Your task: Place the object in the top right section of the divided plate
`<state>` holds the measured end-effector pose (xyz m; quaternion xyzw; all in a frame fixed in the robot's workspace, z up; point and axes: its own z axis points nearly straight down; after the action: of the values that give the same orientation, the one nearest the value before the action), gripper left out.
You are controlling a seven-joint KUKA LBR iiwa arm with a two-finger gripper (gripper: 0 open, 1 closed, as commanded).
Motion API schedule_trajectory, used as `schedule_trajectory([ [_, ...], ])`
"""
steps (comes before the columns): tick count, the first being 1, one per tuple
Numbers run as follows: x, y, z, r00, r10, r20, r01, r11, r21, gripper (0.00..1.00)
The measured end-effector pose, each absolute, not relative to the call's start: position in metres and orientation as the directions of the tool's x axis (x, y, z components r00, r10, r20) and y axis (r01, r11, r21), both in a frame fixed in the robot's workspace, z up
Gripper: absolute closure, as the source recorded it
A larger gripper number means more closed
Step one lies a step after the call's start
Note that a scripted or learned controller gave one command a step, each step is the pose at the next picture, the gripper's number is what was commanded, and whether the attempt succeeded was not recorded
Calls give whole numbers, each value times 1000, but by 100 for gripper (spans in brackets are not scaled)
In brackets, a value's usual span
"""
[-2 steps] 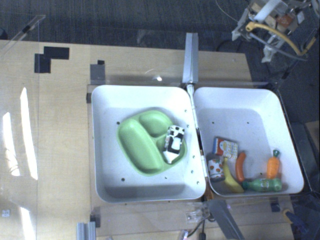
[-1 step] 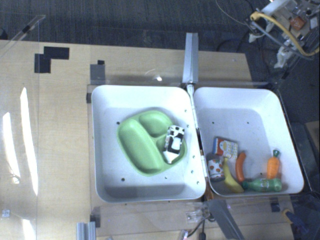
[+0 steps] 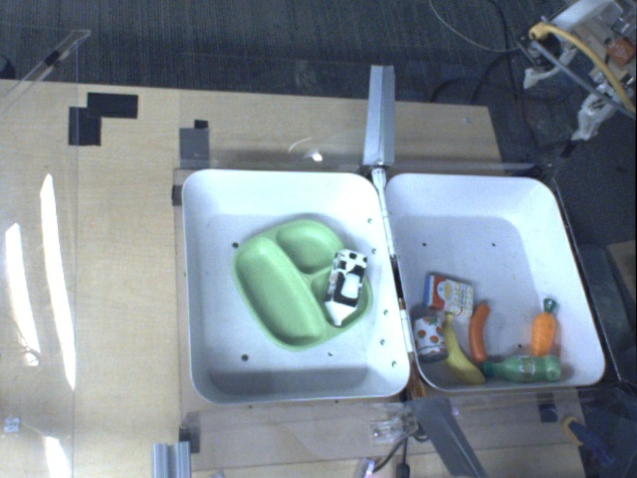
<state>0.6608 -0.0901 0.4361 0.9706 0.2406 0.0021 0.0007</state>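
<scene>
How wide the gripper (image 3: 587, 118) is open, I cannot tell; it looks small and blurry, and I cannot see anything in it.

Closest to us, in the right bin (image 3: 478, 217), a green bottle (image 3: 523, 369) lies on its side along the near wall; a yellow banana (image 3: 460, 358) lies just beside it; a small round can (image 3: 429, 335) touches the banana; an orange-red sausage shape (image 3: 479, 331) and a carrot (image 3: 542, 332) are a bit further back; a little box (image 3: 450, 293) is behind the can.

In the left bin (image 3: 219, 217) sits the green divided plate (image 3: 284, 287); a black and white toy cow (image 3: 345, 289) lies in the small part on the plate's right side, leaning on the rim; the long part and the upper part are bare green.

Further back a grey metal post (image 3: 379, 118) stands between the two bins; black tape marks (image 3: 100, 116) are stuck on the wooden bench (image 3: 100, 317).

Furthest of all, the gripper hangs past the right bin's far corner, well apart from the plate and the cow.
</scene>
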Motion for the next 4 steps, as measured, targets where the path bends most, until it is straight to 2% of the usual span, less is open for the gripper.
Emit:
schedule_trajectory([
  [1, 659, -50, 436, 979, 203, 6, 203, -979, 0, 0],
  [3, 662, -144, 436, 969, 245, 3, 245, -969, 3, 0],
  [4, 656, -205, 436, 975, 220, 3, 220, -975, 3, 0],
])
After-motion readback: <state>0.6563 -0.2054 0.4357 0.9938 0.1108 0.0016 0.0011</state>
